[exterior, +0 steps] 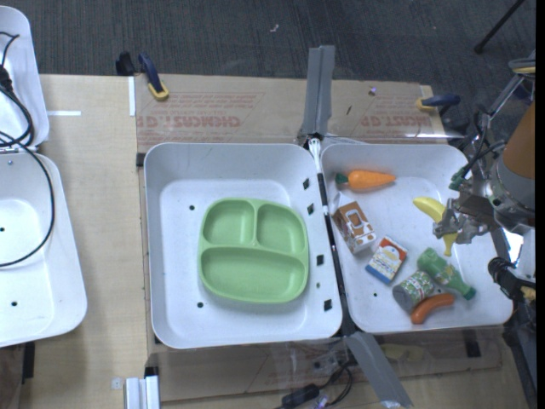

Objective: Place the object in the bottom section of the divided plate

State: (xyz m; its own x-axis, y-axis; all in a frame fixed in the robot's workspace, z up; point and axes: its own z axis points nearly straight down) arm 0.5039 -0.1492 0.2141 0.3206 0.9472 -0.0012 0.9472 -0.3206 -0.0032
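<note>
A light green divided plate lies in the left bin, with two small sections at the back and one wide bottom section toward the front. My gripper hangs over the right side of the right bin, right beside a yellow banana. A small yellow bit shows just below the gripper. Other candidates in that bin are an orange carrot, a brown carton, a blue and white box, a green can, a green bottle and a red-orange pepper.
A grey divider post stands where the two bins meet. Clamps sit on the cardboard-covered bench behind the bins. White equipment with black cables stands at the far left. The arm's cables crowd the right bin's right wall.
</note>
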